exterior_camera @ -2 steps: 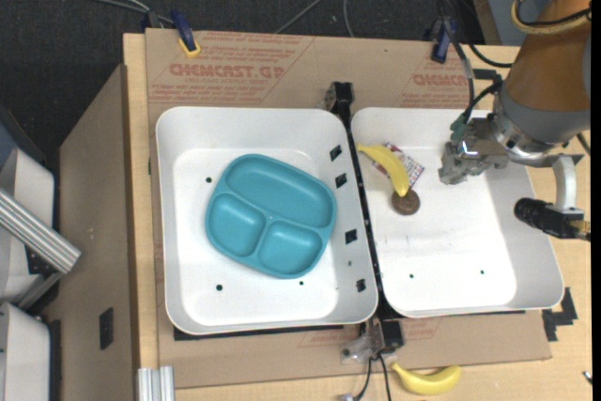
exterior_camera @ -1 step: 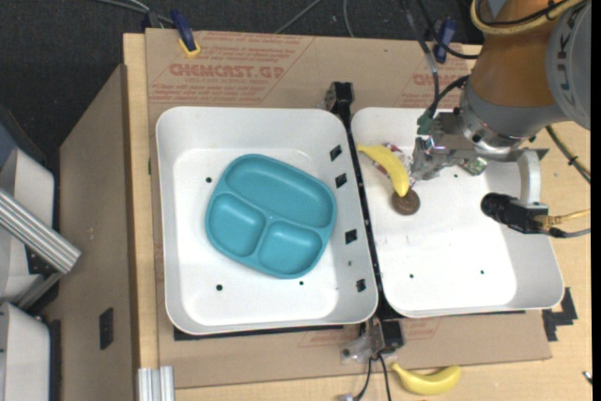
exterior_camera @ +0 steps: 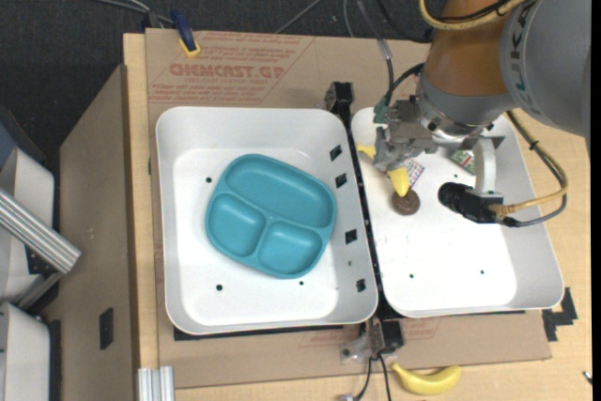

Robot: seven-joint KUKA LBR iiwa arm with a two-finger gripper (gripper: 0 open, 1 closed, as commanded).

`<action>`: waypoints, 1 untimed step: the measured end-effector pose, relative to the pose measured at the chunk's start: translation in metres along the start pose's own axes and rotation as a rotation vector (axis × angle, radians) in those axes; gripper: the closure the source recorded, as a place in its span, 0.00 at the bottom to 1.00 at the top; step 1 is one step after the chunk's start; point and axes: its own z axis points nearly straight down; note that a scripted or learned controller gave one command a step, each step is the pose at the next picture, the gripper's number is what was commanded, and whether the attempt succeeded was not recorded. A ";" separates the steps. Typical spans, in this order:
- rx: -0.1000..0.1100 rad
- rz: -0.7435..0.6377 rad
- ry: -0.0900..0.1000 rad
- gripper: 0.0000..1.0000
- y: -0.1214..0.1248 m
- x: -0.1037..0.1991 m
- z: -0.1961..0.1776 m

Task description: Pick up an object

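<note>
Reach-and-grasp looks like the step in hand: the arm [exterior_camera: 484, 23] comes over the right bin [exterior_camera: 470, 282] and sets the jaws low over that bin's back left corner, close to the edge it shares with the left bin [exterior_camera: 188, 286]. How far open the jaws are cannot be told, since the wrist hides them from above, and nothing can be seen held between them.

The likeliest object is a small yellow piece [exterior_camera: 399, 179] lying on the bin floor right under the jaws, possibly touching them. Just in front of it, touching or nearly so, sits a brown round thing [exterior_camera: 406, 203]. A small printed packet [exterior_camera: 414, 169] lies beside the yellow piece, partly under the wrist. The front half of this bin's floor is bare.

The left bin carries only a blue divided plate [exterior_camera: 270, 214], well apart from the jaws. A banana [exterior_camera: 427, 379] lies on the desk [exterior_camera: 103, 202] at its front edge, outside both bins.

As I judge it, nothing is lifted yet. The next move calls for closing squarely on the yellow piece alone, then a straight rise. The crowding of small things in that corner could spoil the grip or nudge the brown one away.
</note>
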 end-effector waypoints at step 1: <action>0.004 0.001 0.000 1.00 -0.002 0.062 0.007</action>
